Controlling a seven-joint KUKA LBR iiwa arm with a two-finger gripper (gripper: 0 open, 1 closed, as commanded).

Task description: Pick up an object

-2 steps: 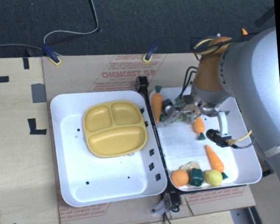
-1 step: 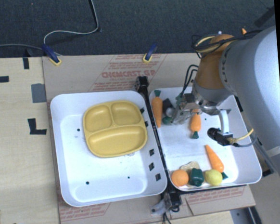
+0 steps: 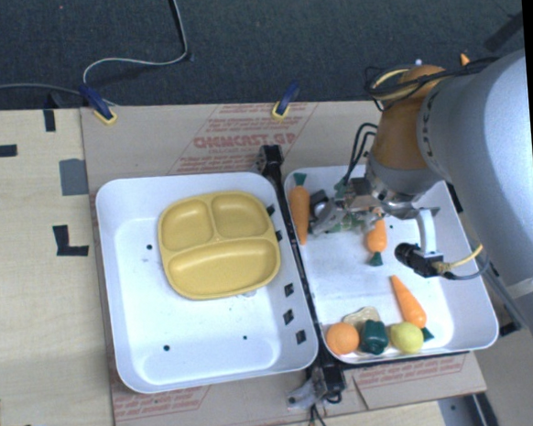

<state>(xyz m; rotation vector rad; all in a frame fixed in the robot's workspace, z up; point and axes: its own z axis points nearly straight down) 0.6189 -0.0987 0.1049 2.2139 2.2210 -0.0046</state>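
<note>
My gripper [image 3: 326,214] is low in the upper left part of the right bin [image 3: 472,315], reaching in from the right. Just left of it, against the bin's left wall, a toy carrot [image 3: 299,212] lies lengthwise. A second small carrot [image 3: 376,237] with a green top sits just below the wrist. A third carrot [image 3: 408,302] lies lower right. Along the front wall sit an orange [image 3: 342,337], a dark green toy [image 3: 374,337] and a yellow lemon [image 3: 406,336]. I see nothing lifted off the bin floor.
The left bin [image 3: 130,292] holds a yellow divided plate [image 3: 219,243]. A black divider [image 3: 288,252] runs between the two bins. The grey arm [image 3: 482,145] and its cables cover the right bin's upper right corner.
</note>
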